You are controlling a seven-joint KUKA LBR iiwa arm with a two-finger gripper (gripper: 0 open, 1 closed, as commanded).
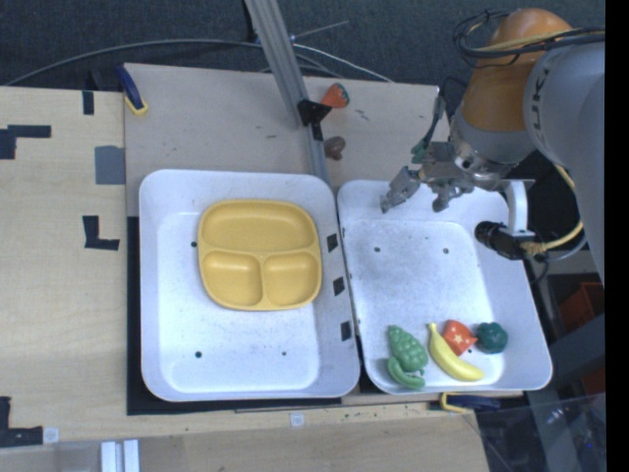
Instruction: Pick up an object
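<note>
My end effector hangs wide and empty above the right bin's far edge. The toy food, including a banana, huddles in its near right corner; I'd cross over and descend on whichever piece stands clearest.

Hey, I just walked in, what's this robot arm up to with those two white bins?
The arm's gripper hangs over the far edge of the right bin, open and holding nothing. The toy food sits untouched in that bin's near corner: a banana, a red and orange piece, a dark green piece and a bumpy green vegetable. A yellow divided plate lies in the left bin. Nothing has been picked up yet.
</note>
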